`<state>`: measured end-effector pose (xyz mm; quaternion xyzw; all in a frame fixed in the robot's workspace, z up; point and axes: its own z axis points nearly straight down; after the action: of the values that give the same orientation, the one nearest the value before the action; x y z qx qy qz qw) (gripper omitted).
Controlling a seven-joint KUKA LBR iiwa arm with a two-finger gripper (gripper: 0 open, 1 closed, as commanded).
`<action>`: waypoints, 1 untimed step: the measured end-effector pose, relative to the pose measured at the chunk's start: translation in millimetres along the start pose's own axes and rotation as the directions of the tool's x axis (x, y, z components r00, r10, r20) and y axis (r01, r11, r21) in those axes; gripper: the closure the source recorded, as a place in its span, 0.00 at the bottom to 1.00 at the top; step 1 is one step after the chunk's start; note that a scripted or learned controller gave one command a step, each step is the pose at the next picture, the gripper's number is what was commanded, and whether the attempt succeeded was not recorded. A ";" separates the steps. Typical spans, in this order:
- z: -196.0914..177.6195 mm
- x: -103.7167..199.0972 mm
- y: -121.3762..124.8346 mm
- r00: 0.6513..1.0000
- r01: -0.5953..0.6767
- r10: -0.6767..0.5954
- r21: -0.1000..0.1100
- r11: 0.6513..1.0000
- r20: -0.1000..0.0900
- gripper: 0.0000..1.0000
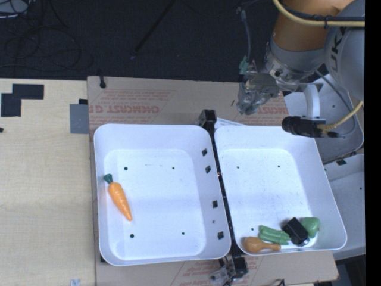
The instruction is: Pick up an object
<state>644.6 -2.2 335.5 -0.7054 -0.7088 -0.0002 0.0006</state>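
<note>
grey arm, orange band, yellow cable, black cylinder at the wrist, metallic gripper

bins: smooth, glossy white plastic
carrot: shiny orange plastic
board: matt brown cardboard
bench: pale wood grain, matt

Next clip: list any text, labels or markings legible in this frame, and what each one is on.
"CHEMCAST. G…", red print, upside down, on the cardboard sheet behind the left bin.
More red print on the cardboard's front edge: cut off, unreadable.
Dark lettering on the arm's grey casing: only a fragment, unreadable.
</note>
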 end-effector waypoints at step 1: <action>15.3 78.8 -0.9 1.000 0.003 -0.003 0.005 1.000 -0.001 1.00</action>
<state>643.3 76.6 320.3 -0.7044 -0.7098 0.0011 0.0025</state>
